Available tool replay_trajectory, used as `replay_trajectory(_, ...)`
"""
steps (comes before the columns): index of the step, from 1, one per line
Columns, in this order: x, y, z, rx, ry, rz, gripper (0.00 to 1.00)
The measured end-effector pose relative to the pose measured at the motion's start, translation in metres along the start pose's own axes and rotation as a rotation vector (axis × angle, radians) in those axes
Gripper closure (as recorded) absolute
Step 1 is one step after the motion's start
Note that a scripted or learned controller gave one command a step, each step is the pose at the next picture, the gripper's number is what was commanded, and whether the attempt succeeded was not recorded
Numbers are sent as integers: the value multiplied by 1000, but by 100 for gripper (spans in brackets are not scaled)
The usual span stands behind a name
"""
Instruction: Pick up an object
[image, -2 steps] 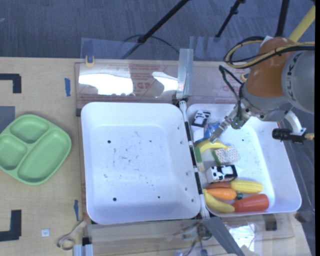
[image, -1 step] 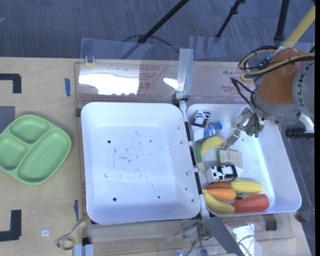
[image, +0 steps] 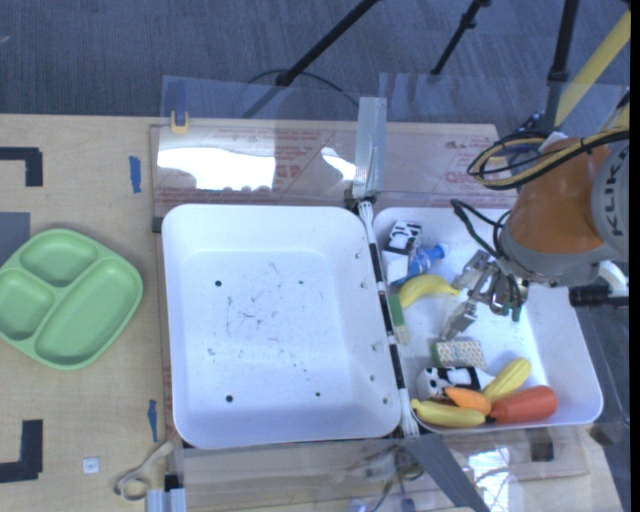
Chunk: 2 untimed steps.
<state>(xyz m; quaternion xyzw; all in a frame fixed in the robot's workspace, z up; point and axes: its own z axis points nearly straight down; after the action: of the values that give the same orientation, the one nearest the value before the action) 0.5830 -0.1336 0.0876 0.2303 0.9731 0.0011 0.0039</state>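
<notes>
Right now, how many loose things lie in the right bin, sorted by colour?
Yellow: 3, a banana, a second banana and a third banana
Orange or red: 2, a carrot and a red vegetable
Black and white: 2, a small box and a cow toy
Blue: 1, a small bottle
Speckled: 1, a sponge block
Total: 9

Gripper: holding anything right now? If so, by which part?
Nothing held. The gripper hangs over the right bin, its tip just above the speckled sponge, nothing between its fingers.
</notes>
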Motion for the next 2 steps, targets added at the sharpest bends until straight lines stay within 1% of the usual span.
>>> replay_trajectory(1, -54, 24, 2, 0, -2, -291, 0)
replay_trajectory(2, -56, 24, -11, -4, -11, -288, 100)
